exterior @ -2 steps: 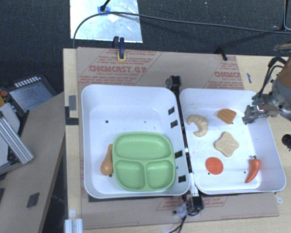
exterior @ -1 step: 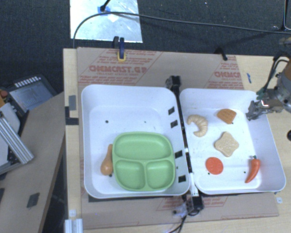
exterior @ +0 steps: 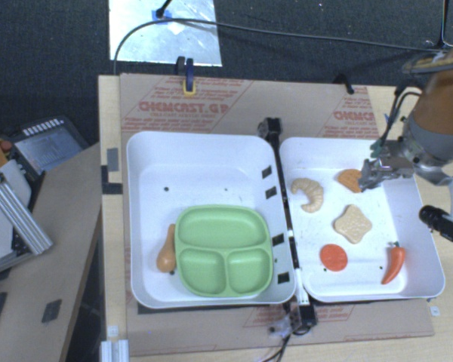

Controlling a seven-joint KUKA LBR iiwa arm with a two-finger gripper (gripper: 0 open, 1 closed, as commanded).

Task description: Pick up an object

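The right bin [exterior: 423,202] holds a pale croissant [exterior: 309,194], a tan toast-shaped piece [exterior: 352,225], a red disc [exterior: 333,257], a red-orange pepper [exterior: 393,264] and a small orange piece [exterior: 349,179]. My gripper [exterior: 371,174] reaches in from the right and hangs low over the bin's back part, right next to the small orange piece. Nothing shows between its tips. The croissant lies to the gripper's left, and the toast piece sits nearer the front.
The left bin [exterior: 147,202] carries a green divided plate [exterior: 224,249], with an orange-tan drumstick-like item [exterior: 167,251] beside it on the left. A black divider [exterior: 281,210] runs between the bins. Cardboard [exterior: 211,104] lies under both.
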